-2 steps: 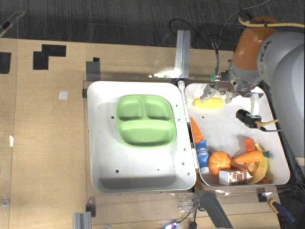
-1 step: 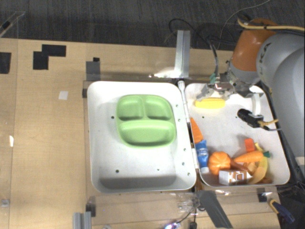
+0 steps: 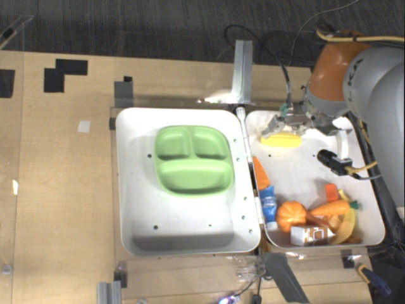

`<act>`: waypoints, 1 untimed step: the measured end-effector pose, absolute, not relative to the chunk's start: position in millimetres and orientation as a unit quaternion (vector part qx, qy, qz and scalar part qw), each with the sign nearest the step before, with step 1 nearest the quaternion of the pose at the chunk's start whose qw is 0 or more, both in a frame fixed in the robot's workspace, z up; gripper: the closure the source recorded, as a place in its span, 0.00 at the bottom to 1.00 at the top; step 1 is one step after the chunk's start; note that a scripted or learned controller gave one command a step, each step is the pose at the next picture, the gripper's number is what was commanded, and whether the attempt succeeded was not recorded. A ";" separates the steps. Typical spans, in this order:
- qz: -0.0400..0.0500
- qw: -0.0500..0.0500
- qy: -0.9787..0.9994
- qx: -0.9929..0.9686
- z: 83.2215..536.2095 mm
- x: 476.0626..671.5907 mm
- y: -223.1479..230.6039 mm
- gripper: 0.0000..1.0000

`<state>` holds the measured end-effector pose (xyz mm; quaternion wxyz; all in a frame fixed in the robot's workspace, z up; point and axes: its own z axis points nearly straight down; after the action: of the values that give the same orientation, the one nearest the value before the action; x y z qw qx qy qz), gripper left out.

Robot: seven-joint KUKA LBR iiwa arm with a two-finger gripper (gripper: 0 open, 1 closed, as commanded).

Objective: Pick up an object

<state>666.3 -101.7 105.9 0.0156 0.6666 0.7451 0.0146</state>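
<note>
The yellow block (image 3: 281,140), flat and smooth, lay at the far end of the right bin (image 3: 378,233), touching or just under the claw (image 3: 283,124). Whether the claw gripped it I could not tell. A clean lift probably wanted a square, centred pinch. Nearer in that bin crowded an orange (image 3: 290,213) and a glossy bottle (image 3: 267,202)
</note>
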 end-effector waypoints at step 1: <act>0.014 0.015 0.767 0.642 106.1 671.4 -118.4 0.00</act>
<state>671.4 -118.4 106.1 0.0153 0.6417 0.7666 0.0137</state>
